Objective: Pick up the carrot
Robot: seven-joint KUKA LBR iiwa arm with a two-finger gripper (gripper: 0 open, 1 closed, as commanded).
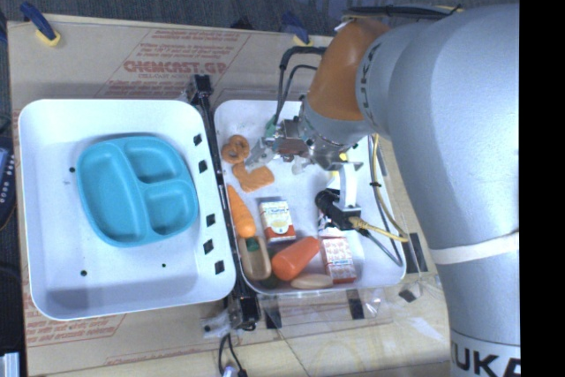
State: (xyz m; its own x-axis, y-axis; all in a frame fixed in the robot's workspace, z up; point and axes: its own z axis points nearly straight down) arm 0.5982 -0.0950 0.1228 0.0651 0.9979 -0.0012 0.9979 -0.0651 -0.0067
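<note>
The carrot [240,211] is a slim orange piece lying lengthwise against the left wall of the right bin [388,265]. My gripper [263,153] hangs low over the far left part of that bin. It is above the carrot's far tip and beside a flat orange-tan food piece [257,179]. The carrot lies apart from the gripper, nearer the front. The grey arm with its orange band [340,84] covers the bin's right and far side.
A brown ring-shaped pastry [235,147] sits left of the gripper. A small carton [278,219], a red-orange sausage-like piece [296,256], a red-and-white box [337,259] and a pale oval [311,282] crowd the front. The left bin [53,278] holds a blue divided tray [137,188].
</note>
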